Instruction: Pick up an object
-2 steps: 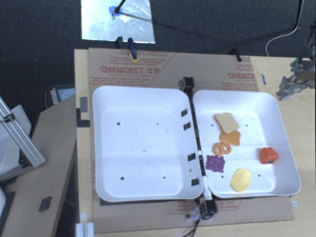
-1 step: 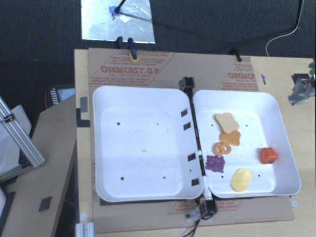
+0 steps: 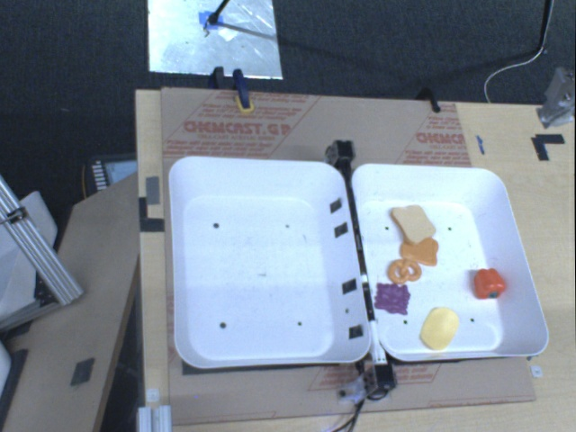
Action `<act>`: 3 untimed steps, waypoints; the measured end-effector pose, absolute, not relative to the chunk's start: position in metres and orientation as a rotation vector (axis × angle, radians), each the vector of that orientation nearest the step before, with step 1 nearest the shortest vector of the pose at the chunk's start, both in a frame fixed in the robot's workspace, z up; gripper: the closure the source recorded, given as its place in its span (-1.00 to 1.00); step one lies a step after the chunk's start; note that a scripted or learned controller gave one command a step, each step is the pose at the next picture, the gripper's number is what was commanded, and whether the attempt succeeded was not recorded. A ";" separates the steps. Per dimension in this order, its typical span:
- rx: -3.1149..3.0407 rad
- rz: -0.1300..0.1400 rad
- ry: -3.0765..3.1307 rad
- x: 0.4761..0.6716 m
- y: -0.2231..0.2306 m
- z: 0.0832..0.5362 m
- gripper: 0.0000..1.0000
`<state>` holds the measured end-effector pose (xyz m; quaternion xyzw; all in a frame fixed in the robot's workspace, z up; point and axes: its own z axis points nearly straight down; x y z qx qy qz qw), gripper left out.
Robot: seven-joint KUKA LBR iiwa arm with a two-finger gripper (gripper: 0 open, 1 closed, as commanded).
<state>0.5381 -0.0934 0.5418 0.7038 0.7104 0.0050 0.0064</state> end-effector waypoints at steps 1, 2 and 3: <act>2.204 0.007 2.238 0.485 0.006 0.536 1.00; 2.205 0.006 2.239 0.486 0.107 0.535 1.00; 2.217 -0.016 2.235 0.485 0.149 0.398 1.00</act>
